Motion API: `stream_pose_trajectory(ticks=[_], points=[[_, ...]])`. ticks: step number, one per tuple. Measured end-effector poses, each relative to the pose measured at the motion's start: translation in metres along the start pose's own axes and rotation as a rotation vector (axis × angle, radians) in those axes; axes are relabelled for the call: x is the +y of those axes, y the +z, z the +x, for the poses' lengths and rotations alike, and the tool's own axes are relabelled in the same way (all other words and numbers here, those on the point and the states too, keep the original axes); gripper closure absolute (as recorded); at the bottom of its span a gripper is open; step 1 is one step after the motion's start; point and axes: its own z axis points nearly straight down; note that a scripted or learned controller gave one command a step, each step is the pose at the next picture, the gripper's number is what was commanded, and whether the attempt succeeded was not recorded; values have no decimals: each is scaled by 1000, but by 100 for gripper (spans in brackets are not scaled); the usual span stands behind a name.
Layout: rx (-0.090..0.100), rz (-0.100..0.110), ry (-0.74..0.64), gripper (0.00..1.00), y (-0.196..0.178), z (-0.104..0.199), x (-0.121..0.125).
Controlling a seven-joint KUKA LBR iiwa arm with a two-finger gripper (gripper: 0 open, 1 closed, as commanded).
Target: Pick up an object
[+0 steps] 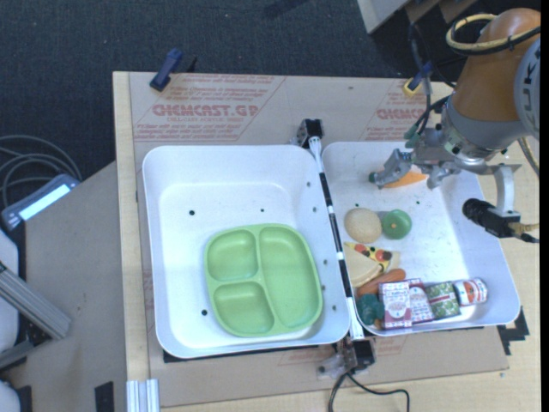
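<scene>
The claw (410,172), finger spacing indeterminate, sits low over an orange object (413,178) at the right bin's (506,269) far end, where an off-centre closure could push it away.

The grey two-finger gripper (408,172) hangs over the right white plastic bin (493,264), an orange wedge-shaped piece (413,177) between its fingers. Below the jaws lie a beige round bun (363,224) and a green round fruit (396,223).
</scene>
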Motion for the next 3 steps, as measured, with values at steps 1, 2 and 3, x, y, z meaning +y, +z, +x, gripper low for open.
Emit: stream_pose_trajectory(ticks=[1, 2, 3], points=[[-3, -11, 0, 0, 107, -24, -24], [-2, -14, 1, 100, 97, -23, -23], [0, -2, -1, 100, 11, 41, -45]])
